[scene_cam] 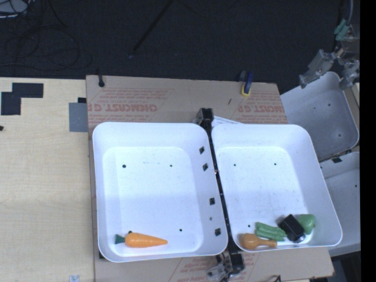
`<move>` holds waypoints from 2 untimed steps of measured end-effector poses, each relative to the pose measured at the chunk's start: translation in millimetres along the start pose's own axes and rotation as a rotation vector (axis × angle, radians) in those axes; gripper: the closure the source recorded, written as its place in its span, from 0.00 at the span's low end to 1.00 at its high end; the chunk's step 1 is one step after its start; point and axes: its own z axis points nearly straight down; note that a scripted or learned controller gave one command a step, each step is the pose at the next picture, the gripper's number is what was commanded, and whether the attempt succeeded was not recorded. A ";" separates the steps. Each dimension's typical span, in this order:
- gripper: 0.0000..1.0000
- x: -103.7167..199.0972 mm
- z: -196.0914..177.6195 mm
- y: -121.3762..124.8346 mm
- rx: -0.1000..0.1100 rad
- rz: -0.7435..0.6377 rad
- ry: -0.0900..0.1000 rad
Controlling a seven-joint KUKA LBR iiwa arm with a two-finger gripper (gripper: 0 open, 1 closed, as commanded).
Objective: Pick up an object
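Camera view showed the end effector (343, 34) at upper right, its state impossible to tell; the carrot (144, 239) lay far down-left in the left bin (103, 157), long axis left-right.

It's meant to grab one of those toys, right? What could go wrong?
The toys in the right bin are bunched in its near corner: the black block rests on the green toys, so the pincer may catch two or knock them apart. The carrot lies near the left bin's wall, leaving little room.
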 end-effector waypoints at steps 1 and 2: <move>1.00 1.8 1.4 -0.3 0.021 -0.005 0.003; 1.00 -4.5 134.4 37.7 0.029 0.002 0.006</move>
